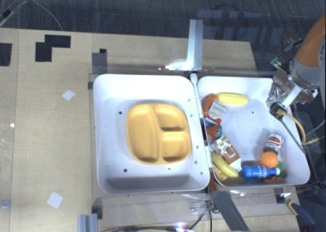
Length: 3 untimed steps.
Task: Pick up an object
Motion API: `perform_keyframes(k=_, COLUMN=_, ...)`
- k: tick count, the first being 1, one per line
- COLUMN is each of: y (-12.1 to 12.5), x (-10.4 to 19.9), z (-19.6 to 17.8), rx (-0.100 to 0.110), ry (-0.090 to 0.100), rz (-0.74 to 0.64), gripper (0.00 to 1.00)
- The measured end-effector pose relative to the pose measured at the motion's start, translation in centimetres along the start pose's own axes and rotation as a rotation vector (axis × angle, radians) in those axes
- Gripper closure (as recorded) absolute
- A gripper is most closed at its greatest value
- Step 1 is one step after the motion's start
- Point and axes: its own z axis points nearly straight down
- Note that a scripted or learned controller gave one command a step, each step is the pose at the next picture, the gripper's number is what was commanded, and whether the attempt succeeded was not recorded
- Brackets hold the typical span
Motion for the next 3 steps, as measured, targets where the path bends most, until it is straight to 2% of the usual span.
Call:
perform_keyframes(k=1, y=0.0, x=0.0, z=0.0, rx=0.001, ry=-0.001, rz=0.000, gripper=0.00)
perform_keyframes(k=2, y=-0.6, x=2.7, z=6.9, rx=-0.005, ry=0.003, rz=-0.056, gripper=0.00)
perform_keyframes(k=3, y=-0.6, x=2.9, z=5.8, rx=-0.005, ry=0.003, rz=-0.064, gripper=1.00)
